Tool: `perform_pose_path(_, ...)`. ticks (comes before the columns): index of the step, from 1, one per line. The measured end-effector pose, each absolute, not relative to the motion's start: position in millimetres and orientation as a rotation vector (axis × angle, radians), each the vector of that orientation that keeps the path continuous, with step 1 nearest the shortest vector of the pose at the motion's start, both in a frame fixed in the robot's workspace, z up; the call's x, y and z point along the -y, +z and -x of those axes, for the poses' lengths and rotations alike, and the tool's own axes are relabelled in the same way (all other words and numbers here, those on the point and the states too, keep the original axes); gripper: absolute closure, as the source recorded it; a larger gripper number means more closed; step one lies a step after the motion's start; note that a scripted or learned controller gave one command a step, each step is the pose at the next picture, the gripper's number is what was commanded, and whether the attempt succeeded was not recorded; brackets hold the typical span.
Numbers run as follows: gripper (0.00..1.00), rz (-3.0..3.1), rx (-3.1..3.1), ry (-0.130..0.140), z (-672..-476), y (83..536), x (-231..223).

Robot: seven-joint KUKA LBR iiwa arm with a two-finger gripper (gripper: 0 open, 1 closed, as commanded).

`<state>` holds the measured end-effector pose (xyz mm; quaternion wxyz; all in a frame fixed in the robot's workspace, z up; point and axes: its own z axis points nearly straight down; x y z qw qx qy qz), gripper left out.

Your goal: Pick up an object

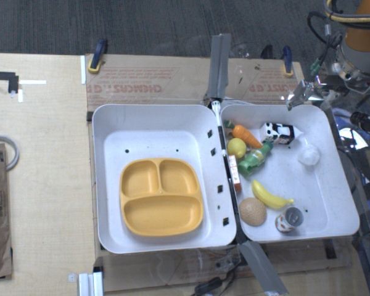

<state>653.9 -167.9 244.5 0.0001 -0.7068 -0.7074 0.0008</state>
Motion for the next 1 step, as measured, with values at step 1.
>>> perform_pose_path(1,0.0,1.976,2.444,0.001,-659.3,135.2,122.3)
